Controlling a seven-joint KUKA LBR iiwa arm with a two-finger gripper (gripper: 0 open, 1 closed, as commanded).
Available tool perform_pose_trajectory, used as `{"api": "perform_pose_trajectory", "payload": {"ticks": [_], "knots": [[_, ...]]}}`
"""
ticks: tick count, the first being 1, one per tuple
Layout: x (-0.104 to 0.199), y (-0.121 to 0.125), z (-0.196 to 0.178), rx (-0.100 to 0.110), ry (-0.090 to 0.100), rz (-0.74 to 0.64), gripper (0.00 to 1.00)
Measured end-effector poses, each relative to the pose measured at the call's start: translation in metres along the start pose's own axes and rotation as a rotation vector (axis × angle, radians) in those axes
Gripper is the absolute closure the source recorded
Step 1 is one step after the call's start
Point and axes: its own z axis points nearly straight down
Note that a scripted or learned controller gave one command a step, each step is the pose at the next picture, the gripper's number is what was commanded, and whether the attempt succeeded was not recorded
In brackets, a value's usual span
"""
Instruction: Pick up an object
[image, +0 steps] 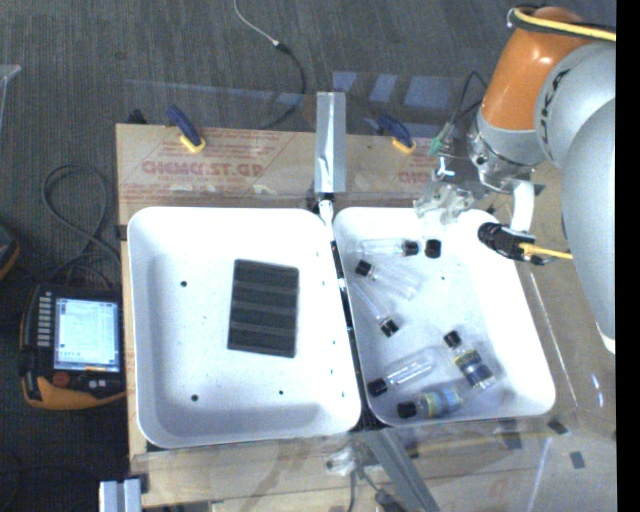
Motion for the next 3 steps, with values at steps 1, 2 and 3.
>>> {"api": "perform_pose_trajectory", "payload": {"ticks": [1,2,3], "knots": [[0.000,0.000,-0.009,0.000,-0.004,-0.001,1.00],[0.000,0.000,-0.018,0.000,-0.008,-0.002,1.00],[0.000,0.000,-0.027,0.000,-0.012,-0.003,1.00]]}}
